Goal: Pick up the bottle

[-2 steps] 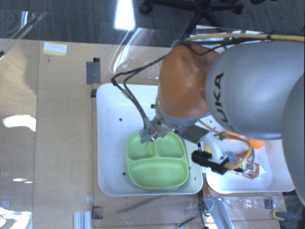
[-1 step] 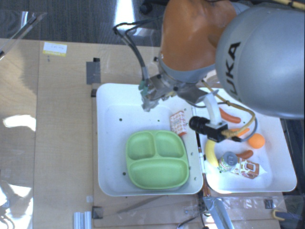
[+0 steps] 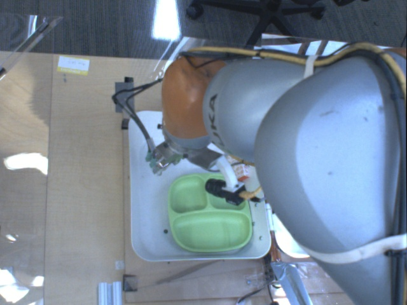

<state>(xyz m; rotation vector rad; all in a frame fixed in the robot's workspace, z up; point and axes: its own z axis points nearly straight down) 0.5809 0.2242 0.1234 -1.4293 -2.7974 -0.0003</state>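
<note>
Arm casing (image 3: 331, 138), grey and broad, takes up the right half of the frame as we look down. Its orange band (image 3: 184, 100) sits at upper centre, above the far end of the white bin (image 3: 141, 234). Below the band the wrist narrows and turns toward the left, and we place the tool (image 3: 156, 160) at its tip, over the bin's upper left part, just above and left of the green tray (image 3: 210, 234). It is small and partly shadowed from this angle, so we cannot tell whether it is apart or together. The green tray lies in the lower middle of the bin, with two small compartments toward the top of the frame and one long one toward the bottom. At the tray's upper right corner, tucked under the edge of the arm, we see a small pale thing with a red-orange label, which we take to be the bottle (image 3: 242, 171). It lies near the bin's right wall, well apart from the tool, and most of it is hidden. The bin rests on the pale wooden desk (image 3: 76, 170), which carries a yellow label (image 3: 73, 64) at upper left. A black chair base (image 3: 273, 8) stands on the grey floor at the top of the frame.
</note>
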